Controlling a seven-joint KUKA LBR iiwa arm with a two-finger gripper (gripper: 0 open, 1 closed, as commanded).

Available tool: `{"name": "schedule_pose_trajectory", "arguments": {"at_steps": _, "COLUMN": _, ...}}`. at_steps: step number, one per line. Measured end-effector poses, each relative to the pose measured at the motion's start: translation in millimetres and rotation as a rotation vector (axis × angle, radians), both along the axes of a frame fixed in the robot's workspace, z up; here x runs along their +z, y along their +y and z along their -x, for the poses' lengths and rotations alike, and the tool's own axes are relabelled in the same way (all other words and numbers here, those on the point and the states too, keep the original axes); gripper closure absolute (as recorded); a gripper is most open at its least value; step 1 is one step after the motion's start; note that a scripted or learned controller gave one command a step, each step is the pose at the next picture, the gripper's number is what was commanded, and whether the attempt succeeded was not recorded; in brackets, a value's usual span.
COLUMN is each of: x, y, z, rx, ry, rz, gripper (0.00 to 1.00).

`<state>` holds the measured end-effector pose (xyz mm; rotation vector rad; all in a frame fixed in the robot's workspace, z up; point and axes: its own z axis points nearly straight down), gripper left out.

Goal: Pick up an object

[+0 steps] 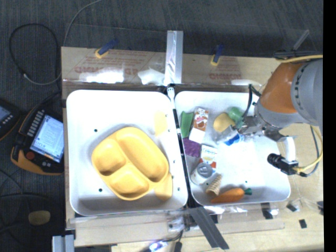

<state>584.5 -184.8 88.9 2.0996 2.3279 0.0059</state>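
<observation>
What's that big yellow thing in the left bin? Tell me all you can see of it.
The yellow tray is a divided dish, glossy like moulded plastic, with three shallow rounded compartments: one at the left, one at the upper right, one at the bottom. It lies face up and turned at a slant, filling the middle of the left bin. A paler yellow flat piece shows at its lower right edge, touching or tucked under it; I cannot tell which. Its compartments look bare.
</observation>
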Motion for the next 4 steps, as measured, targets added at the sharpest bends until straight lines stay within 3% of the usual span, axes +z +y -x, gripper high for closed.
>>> {"name": "schedule_pose_trajectory", "arguments": {"at_steps": 1, "x": -1, "y": -10, "z": -60, "rx": 0.154, "ry": -0.001, "rz": 0.005, "gripper": 0.0}}
{"name": "schedule_pose_trajectory", "arguments": {"at_steps": 2, "x": 8, "y": -9, "z": -61, "rx": 0.156, "ry": 0.003, "rz": 0.005, "gripper": 1.0}}
{"name": "schedule_pose_trajectory", "arguments": {"at_steps": 3, "x": 8, "y": -9, "z": -61, "rx": 0.156, "ry": 0.003, "rz": 0.005, "gripper": 0.0}}
{"name": "schedule_pose_trajectory", "arguments": {"at_steps": 4, "x": 14, "y": -8, "z": -61, "rx": 0.158, "ry": 0.006, "rz": 0.005, "gripper": 1.0}}
